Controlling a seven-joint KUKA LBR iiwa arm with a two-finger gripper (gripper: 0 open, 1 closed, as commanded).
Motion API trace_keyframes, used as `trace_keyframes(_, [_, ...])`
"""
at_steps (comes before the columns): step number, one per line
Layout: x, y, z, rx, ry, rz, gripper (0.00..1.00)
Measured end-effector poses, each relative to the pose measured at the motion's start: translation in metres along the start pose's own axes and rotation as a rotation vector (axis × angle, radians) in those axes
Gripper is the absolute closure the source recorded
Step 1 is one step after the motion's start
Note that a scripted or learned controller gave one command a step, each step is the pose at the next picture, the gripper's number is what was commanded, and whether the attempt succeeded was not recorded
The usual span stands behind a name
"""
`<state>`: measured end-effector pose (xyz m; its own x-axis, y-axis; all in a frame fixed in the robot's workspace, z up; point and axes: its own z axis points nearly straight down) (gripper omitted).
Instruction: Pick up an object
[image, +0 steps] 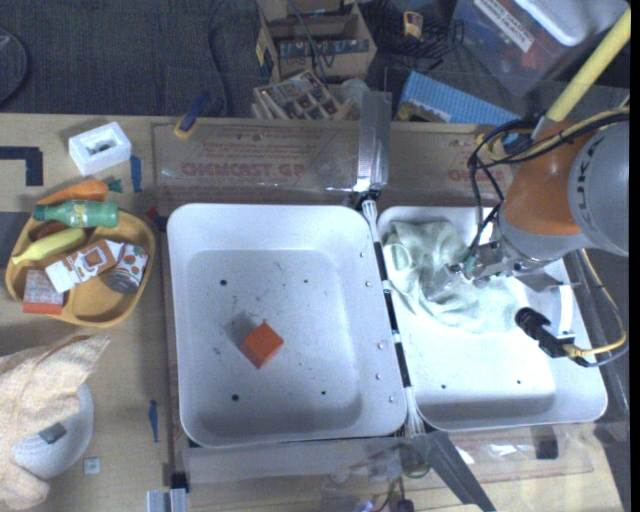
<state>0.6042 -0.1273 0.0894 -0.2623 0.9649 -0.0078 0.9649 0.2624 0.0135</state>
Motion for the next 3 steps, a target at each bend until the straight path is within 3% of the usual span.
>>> trace_keyframes(1, [-0.043, -0.003, -0.007, 0.01, 0.006, -0.145, 0.0])
trace_keyframes(2, [-0.007, 0.015, 0.0, 0.004, 0.003, -0.214, 0.0])
trace_keyframes(3, [0.011, 0.038, -0.034, 0.009, 0.008, -0.278, 0.0])
